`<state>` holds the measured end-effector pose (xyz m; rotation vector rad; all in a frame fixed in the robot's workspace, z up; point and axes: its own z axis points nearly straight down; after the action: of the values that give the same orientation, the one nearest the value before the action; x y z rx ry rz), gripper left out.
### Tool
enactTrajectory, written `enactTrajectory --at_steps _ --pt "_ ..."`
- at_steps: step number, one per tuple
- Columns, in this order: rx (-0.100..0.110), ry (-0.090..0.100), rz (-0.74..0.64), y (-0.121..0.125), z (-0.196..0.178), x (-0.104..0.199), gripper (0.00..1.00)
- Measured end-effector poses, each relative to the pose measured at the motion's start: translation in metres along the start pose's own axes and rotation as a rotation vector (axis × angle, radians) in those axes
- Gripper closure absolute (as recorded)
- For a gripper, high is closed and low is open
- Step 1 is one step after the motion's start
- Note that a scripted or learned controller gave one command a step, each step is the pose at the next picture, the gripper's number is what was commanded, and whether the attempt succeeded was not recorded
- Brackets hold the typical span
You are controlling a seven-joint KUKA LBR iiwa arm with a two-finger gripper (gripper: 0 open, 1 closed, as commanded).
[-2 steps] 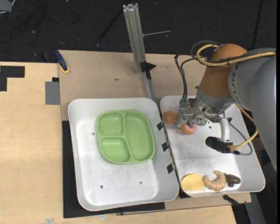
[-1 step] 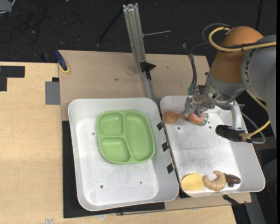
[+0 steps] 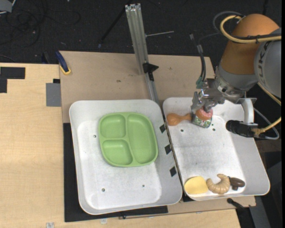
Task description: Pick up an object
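My gripper (image 3: pixel 202 106) is low over the far left part of the right bin (image 3: pixel 213 156). Directly beneath it, touching or nearly touching, is a small colourful can (image 3: pixel 203 118) with red, green and white on it. The gripper hides the can's top. An orange, pear-shaped item (image 3: pixel 174 119) lies just left of the can, against the bin's left wall.
At the right bin's near edge lie a yellow round piece (image 3: pixel 195 186), a tan curled pastry-like item (image 3: pixel 219 184) and a small brown item (image 3: pixel 237 182). The left bin (image 3: pixel 85 175) holds a green divided plate (image 3: pixel 128 139). A metal post (image 3: pixel 138 42) rises behind the bins.
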<state>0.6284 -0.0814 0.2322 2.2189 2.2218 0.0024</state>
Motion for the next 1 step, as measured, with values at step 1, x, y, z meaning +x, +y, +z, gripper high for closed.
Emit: enactTrajectory --at_steps 1 --pt "0.003 0.0 0.0 0.0001 -0.0147 -0.0012 1.0"
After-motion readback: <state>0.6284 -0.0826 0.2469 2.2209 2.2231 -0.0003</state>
